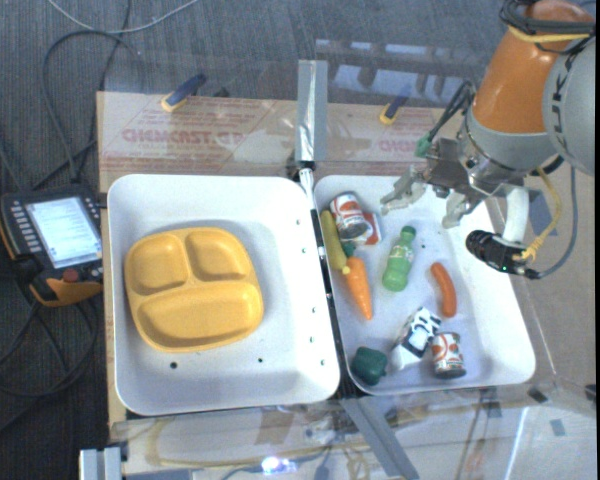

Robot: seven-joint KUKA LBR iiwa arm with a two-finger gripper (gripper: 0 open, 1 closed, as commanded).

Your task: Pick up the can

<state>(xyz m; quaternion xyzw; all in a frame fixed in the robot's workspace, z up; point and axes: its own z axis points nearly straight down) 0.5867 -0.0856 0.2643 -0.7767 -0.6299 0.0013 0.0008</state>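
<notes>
A red and white can [352, 216] lies on its side at the far left of the right bin [515, 343]. A second small red and white can [446, 354] rests near that bin's front right corner. My gripper [428, 200] hangs over the bin's back edge, right of the first can and apart from it. Its fingers [404, 194] are spread open and hold nothing. The grey arm with its orange band [520, 68] comes in from the upper right.
The right bin also holds a green bottle [399, 258], a carrot [357, 286], a yellow-green stick [332, 243], a red sausage [443, 288], a black and white carton [416, 333] and a dark green piece [370, 365]. A yellow divided plate [192, 286] lies in the left bin [160, 193].
</notes>
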